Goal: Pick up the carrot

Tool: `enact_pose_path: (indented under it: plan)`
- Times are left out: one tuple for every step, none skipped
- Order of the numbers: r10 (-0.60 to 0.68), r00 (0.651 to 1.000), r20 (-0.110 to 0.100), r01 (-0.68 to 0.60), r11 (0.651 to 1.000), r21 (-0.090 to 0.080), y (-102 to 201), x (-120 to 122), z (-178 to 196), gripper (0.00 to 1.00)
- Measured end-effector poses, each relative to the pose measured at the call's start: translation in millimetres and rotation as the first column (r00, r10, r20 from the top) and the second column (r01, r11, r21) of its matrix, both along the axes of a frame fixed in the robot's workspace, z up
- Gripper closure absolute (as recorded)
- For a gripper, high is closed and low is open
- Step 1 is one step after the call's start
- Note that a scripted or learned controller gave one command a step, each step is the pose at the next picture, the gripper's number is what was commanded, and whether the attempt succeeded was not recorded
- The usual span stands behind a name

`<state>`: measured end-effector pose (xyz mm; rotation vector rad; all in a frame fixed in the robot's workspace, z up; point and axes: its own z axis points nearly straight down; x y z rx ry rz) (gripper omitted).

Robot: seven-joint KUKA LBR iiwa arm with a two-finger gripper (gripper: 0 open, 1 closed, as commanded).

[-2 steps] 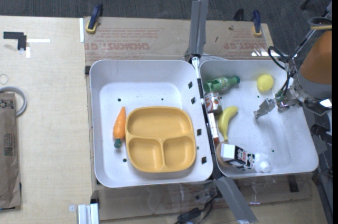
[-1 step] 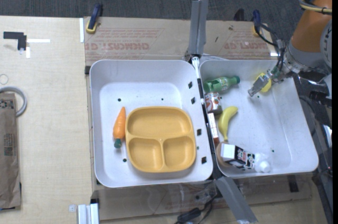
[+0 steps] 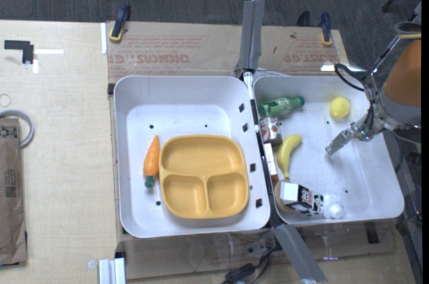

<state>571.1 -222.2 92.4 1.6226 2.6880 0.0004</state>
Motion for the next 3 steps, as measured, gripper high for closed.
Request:
enact_pose_path:
  plan:
    - [0.294,0.956,0.003,-0.294,0.956,-0.003,0.0,65.9,1.2,0.0]
    - [0.411,0.912,0.001,-0.411,0.912,-0.001,0.2,-17.0,78.1,0.0]
    - [0.48,0.877,0.001,-0.48,0.877,-0.001,0.4,21.3,4.7,0.0]
